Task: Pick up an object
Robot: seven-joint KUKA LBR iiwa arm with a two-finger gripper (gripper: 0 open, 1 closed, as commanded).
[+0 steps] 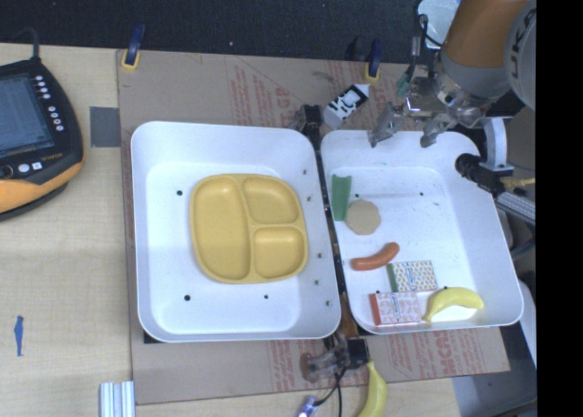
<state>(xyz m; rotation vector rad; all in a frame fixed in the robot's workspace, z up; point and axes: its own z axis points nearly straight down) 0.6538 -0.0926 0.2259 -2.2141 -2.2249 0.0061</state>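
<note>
My gripper (404,135) hangs open above the far edge of the right bin (483,224), its two fingers spread with nothing between them. Inside that bin lie a green strip (341,197), a tan round cookie (363,218), a red-orange sausage (374,257), a small patterned packet (412,275), a red-and-white packet (395,308) and a yellow banana (454,302). The left bin (164,306) holds a yellow divided plate (248,227). All the objects rest below and nearer the camera than the gripper.
A teach pendant (32,133) sits at the left on the bench. Blue clamps (133,45) and a black-and-white tag (345,102) lie behind the bins. Another banana (373,391) and cable clutter lie in front of the bins.
</note>
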